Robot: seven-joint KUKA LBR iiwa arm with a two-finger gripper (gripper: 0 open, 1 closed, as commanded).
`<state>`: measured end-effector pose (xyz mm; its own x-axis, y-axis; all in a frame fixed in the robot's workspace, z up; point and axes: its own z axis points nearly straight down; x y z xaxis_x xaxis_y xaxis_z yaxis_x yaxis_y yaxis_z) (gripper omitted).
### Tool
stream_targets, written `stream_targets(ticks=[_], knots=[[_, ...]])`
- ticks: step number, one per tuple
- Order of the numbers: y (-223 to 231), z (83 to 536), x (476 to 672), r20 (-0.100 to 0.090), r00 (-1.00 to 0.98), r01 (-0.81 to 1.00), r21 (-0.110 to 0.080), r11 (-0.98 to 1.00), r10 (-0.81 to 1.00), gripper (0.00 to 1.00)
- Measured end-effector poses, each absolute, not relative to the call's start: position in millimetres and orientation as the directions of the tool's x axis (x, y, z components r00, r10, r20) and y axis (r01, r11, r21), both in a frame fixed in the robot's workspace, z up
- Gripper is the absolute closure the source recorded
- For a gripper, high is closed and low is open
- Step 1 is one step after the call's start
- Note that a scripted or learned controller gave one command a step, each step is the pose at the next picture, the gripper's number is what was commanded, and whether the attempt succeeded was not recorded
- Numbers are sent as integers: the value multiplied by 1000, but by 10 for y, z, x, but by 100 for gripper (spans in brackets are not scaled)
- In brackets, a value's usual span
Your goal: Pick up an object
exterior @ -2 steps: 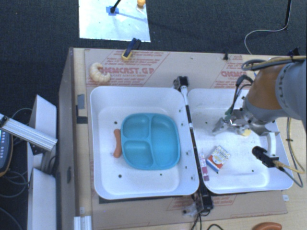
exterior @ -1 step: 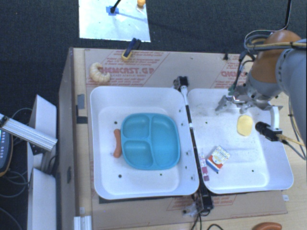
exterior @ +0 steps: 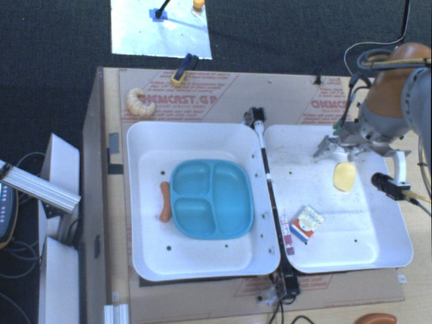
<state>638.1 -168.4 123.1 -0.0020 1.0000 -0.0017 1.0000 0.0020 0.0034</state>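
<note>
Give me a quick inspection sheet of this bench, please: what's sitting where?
Surface: two white bins, left bin and right bin, on a cardboard-lined bench.
Job's things: yellow object and small carton in the right bin; orange sausage beside the blue tray in the left bin.
Clutter: pale curled item and yellow-handled tool behind the bins.
Gripper: gripper above the yellow object, holding nothing visible.
Cables: black cable near the arm.
Surroundings: dark carpet, metal sheet.

Off the bins: cream curled thing (exterior: pixel 140 102) on cardboard at back left, yellow/black tool (exterior: pixel 183 69) by grey sheet (exterior: pixel 160 19) w/ small orange ball (exterior: pixel 198 4).
</note>
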Motion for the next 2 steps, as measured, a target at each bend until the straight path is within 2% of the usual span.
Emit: stream_targets(ticks=[1,2], knots=[[-1851,1227,6281,-2,-2,1000,2,2,1000,0],[-1930,1141,6041,-1,-1,1000,2,1,1000,0]])
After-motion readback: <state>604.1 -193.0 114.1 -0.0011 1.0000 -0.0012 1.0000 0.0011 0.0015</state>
